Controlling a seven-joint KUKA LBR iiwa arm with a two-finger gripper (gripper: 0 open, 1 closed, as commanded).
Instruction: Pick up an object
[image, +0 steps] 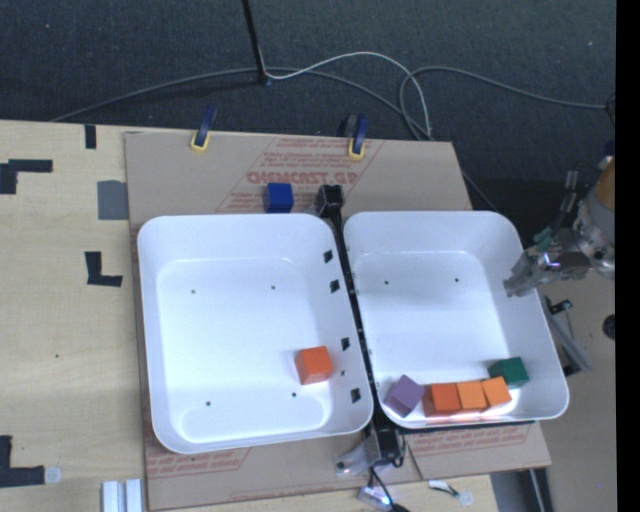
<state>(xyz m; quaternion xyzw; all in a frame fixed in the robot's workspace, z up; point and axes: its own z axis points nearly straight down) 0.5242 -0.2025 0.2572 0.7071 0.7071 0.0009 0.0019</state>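
- The cardboard sheet under the bins carries red print; "CHEMCAST" can be read, the rest is too blurred.
- The left bin and the right bin sit side by side, touching along a black clipped seam.
- The arm comes in at the right edge; its gripper hangs over the right bin's right rim, well apart from every block. Whether the claw is open or closed I cannot tell.
- An orange cube lies alone in the left bin, toward its lower right corner, turned slightly off the bin's edges; no long axis shows, as it looks equal-sided.
- Along the right bin's bottom wall runs a row of blocks, its long axis left to right and rising slightly to the right: a purple block turned on a diagonal, a dark orange block, an orange block and a lighter orange block, these three touching.
- A green block sits just above the row's right end.
- A blue block rests on the cardboard above the left bin.
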